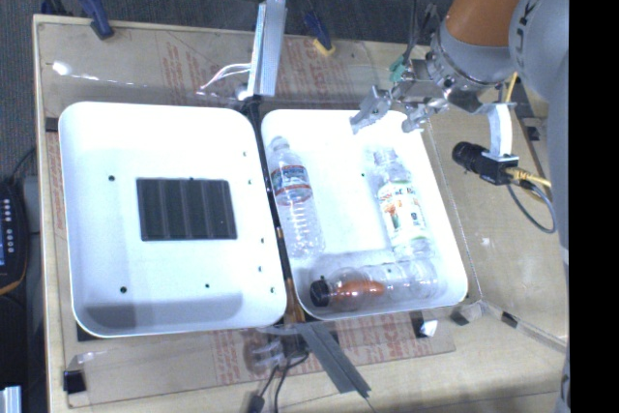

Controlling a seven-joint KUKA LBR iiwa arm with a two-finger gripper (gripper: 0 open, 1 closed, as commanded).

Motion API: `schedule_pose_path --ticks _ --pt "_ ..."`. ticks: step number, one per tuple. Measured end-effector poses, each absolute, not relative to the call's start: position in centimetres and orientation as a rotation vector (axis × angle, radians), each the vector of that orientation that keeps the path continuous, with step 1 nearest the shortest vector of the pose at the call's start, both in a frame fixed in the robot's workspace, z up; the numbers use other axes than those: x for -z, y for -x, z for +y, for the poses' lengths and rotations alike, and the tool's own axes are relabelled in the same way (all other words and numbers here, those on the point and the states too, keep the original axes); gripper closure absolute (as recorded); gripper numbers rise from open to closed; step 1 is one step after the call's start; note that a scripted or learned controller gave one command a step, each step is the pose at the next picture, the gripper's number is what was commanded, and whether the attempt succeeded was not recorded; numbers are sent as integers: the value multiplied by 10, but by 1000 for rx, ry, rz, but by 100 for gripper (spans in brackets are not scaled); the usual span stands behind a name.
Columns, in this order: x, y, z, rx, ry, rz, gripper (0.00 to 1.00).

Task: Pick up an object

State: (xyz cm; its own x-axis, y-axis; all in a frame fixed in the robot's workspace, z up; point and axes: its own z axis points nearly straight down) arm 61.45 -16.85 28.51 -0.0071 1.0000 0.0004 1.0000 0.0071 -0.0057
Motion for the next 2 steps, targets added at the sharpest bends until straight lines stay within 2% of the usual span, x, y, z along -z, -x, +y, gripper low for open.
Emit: schedule_pose_path --ticks 1,2 --pt "-219 -591 -210 -3 1995 -2424 0" --pt "-174 -628 -210 -3 1964 -2451 0"
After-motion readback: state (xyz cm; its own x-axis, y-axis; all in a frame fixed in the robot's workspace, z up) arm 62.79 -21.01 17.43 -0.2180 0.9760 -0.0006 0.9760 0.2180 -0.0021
